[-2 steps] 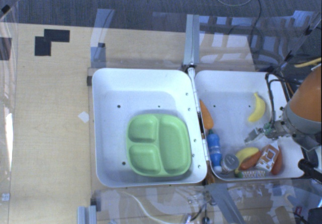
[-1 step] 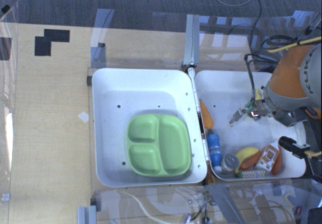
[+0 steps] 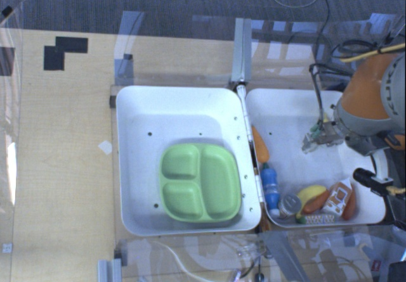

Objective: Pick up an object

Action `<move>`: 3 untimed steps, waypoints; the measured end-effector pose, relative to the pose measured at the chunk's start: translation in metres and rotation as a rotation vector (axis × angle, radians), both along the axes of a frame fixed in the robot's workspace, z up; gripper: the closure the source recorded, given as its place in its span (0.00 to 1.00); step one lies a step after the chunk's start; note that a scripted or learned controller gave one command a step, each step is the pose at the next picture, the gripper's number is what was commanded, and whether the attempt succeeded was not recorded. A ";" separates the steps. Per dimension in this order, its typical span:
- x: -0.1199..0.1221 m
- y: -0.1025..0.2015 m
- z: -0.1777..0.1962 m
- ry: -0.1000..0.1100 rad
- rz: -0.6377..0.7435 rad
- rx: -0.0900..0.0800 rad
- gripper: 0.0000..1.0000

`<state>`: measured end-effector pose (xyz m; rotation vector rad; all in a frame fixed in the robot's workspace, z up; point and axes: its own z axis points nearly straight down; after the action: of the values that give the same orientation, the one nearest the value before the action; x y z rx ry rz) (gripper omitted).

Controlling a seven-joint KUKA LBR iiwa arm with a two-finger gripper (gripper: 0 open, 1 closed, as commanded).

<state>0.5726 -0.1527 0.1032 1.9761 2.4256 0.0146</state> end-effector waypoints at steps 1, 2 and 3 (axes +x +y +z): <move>0.035 0.072 0.116 0.008 0.091 -0.001 1.00; 0.060 0.153 0.083 0.010 0.364 -0.003 1.00; 0.060 0.153 0.083 0.009 0.364 -0.003 0.00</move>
<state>0.6326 0.0004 0.1862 1.5076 2.7500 0.0053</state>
